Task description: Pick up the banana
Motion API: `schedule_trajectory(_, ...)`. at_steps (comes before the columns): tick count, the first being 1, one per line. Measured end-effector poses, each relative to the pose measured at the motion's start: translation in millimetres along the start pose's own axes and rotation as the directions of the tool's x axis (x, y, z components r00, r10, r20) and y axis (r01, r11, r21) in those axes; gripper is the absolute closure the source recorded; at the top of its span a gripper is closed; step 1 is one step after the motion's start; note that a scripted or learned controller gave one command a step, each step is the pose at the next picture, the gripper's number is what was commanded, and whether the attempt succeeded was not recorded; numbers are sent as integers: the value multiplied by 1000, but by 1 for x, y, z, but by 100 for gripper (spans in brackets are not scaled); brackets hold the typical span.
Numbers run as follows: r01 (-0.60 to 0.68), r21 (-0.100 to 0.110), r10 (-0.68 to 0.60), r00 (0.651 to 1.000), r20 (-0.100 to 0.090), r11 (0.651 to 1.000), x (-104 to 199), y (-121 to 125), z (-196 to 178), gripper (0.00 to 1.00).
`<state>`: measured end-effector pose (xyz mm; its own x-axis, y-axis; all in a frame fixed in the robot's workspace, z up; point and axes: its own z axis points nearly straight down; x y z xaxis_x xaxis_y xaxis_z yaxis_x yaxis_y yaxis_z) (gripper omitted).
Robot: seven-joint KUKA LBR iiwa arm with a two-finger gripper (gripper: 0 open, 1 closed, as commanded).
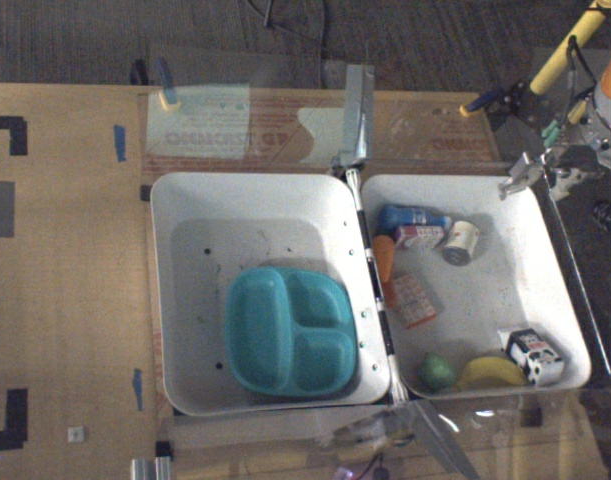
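- Camera view: you look down on two white bins side by side, the left bin (pixel 175 298) and the right bin (pixel 555 268), set on a brown bench (pixel 65 268).
- The banana (pixel 491 371) lies flat near the right bin's near wall, towards its right corner.
- Just left of the banana sits a green fruit (pixel 437 371), close to it; you cannot tell whether they touch.
- Just right of the banana a small black-and-white carton (pixel 534 354) lies tilted, its edge at the banana's tip.
- Further up the right bin you see a blue bottle (pixel 413 216) on its side near the far wall, a small red-and-white box (pixel 419 235) against it, and a pale can (pixel 461 241) on its side just right of that box.
- An orange carrot (pixel 384 258) lies along the divider side, and a red-patterned packet (pixel 415 300) lies flat just below it.
- The left bin holds a teal tray (pixel 290 333) with three compartments, lying towards the near right corner.
- The gripper (pixel 533 171) is over the right bin's far right corner, well apart from the banana; its metal parts are small and blurred, so you cannot tell whether the pincer is apart or together.
- Nothing shows between its fingers.
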<state>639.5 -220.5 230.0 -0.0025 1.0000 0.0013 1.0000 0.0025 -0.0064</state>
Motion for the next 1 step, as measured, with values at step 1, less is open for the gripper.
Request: schedule_trajectory(1, 90, -10, -90, 996, 5, 996, 43, -7, -156, 0)
